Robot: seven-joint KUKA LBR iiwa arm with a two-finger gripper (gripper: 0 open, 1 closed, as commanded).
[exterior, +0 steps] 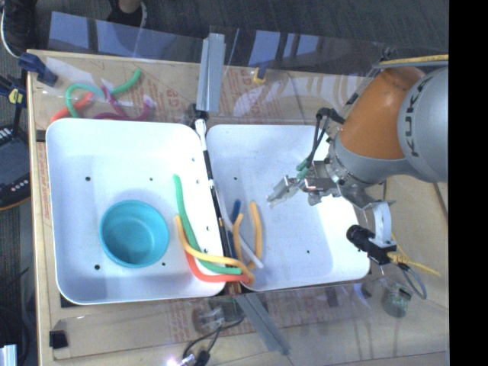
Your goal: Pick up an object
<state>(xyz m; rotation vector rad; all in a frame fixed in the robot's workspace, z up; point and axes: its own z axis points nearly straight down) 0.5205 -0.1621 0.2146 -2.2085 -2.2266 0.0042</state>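
Observation:
My gripper [279, 190] hangs over the middle of the right bin [305, 139], its two metal fingers slightly apart and nothing between them. Left of and below it, an orange curved stick [258, 231], a yellow stick [237, 239] and a small blue stick [234, 209] lie on the bin floor near the divider. A green tube [183, 212], a yellow tube [189, 242] and a red tube [210, 271] drape over the divider from the left bin [76, 151]. In that left bin sits a blue bowl [136, 233].
Green, pink and red tubes [99, 97] lie on the bench beyond the left bin. A grey metal bar [210, 71] stands at the back between the bins. The arm's orange band [374, 124] looms over the right bin's right side.

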